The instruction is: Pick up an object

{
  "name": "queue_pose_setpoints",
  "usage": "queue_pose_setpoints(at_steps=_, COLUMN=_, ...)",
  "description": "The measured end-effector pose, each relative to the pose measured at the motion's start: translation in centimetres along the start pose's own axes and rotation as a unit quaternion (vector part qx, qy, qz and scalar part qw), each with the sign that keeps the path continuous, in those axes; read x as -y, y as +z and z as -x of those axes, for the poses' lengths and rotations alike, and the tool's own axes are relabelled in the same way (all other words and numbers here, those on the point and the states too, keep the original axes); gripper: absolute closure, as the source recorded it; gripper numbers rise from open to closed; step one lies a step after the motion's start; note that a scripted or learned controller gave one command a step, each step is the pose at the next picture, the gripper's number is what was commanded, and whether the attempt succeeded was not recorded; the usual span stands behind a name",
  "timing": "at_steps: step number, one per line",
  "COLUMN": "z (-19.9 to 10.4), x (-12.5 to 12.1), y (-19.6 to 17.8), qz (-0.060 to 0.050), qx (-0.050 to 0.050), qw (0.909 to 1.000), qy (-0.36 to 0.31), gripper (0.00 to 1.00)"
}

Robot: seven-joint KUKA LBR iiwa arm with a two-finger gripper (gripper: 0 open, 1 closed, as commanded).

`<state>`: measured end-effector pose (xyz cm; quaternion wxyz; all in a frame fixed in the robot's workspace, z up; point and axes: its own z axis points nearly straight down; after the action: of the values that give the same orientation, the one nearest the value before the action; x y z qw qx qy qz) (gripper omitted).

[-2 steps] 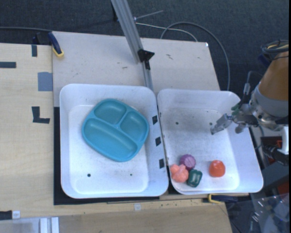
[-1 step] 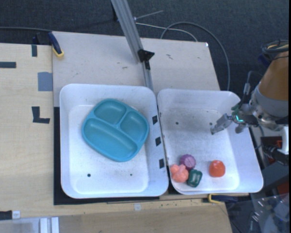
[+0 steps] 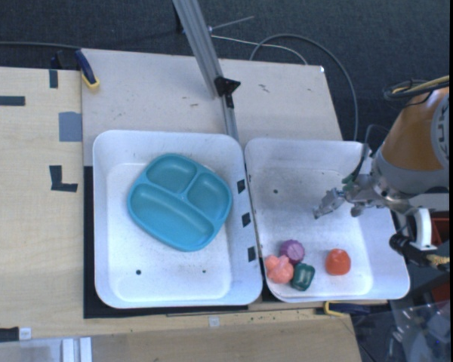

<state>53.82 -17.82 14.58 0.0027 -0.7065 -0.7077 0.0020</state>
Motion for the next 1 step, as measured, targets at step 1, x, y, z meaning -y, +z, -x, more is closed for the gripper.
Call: queue_pose_setpoints(at_steps=1, z=-0.10, x=0.14, y=5.43, qz=0.000, qx=0.000, qw=1.0000, qy=0.000, gripper=0.00)
